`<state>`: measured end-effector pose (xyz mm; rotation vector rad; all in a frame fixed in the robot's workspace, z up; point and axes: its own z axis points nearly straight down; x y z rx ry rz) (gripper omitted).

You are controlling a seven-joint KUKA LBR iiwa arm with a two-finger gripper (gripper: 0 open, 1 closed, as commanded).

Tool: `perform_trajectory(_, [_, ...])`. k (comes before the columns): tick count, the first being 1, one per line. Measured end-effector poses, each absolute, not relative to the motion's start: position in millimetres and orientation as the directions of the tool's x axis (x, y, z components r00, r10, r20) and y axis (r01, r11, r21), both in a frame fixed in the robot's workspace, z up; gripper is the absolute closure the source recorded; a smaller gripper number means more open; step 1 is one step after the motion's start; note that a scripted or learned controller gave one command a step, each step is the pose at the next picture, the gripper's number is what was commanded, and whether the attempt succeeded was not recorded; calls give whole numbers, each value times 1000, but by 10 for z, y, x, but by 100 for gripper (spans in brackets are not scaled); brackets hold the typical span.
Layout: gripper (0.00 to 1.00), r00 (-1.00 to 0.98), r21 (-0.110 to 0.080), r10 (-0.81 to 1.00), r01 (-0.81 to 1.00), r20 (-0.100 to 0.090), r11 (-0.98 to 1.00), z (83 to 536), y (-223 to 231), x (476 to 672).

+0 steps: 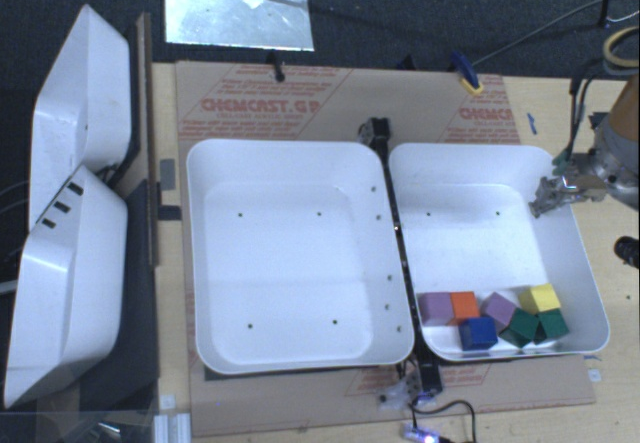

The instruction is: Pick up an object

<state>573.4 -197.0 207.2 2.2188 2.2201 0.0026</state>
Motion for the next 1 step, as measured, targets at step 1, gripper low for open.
perform_trajectory(1, [100, -5, 1, 1000, 1000, 1, 5, 2037, -1373, 5747])
